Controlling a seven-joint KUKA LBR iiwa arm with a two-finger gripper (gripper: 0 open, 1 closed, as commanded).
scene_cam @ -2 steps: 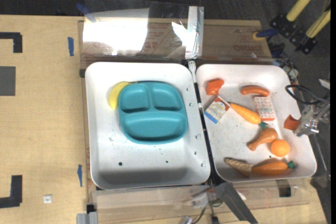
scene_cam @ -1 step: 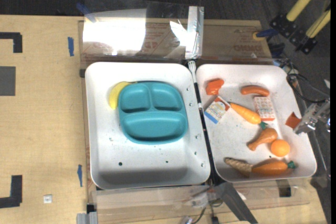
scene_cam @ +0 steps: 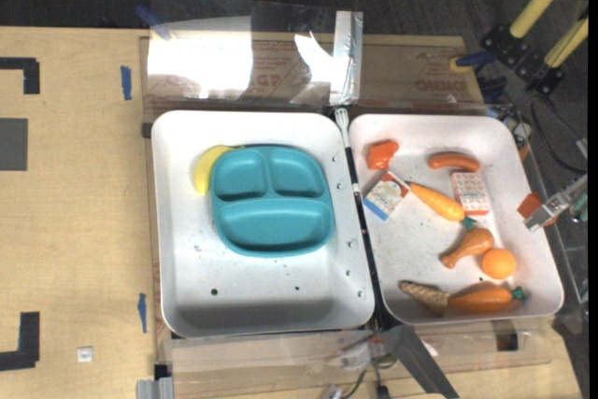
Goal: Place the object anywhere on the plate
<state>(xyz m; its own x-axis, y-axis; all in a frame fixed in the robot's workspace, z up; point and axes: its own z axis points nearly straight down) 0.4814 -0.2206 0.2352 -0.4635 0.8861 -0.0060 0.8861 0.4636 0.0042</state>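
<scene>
Left bin (scene_cam: 177, 229): glossy white plastic, rounded corners, holds a teal three-compartment plate (scene_cam: 272, 198), smooth and matte. A yellow rounded object (scene_cam: 204, 167), maybe a toy banana or lemon, pokes out from under the plate's left edge; too hidden to say which.

Right bin (scene_cam: 537, 229): toy food, all off the plate. Orange carrot (scene_cam: 437, 200) lying diagonal, small printed carton (scene_cam: 384, 197) touching its upper end, red-orange pepper-like piece (scene_cam: 381, 152), sausage (scene_cam: 454, 162), pink-white box (scene_cam: 472, 192), brown drumstick (scene_cam: 467, 246), round orange (scene_cam: 498, 263), second carrot (scene_cam: 478, 298) beside a tan waffle cone (scene_cam: 425, 294) at the front wall.

End effector (scene_cam: 551, 208) at the bin's right rim, grey with an orange patch; finger state cannot be told.

Table (scene_cam: 75, 201) is pale plywood with black and blue tape marks; dark carpet beyond.
</scene>
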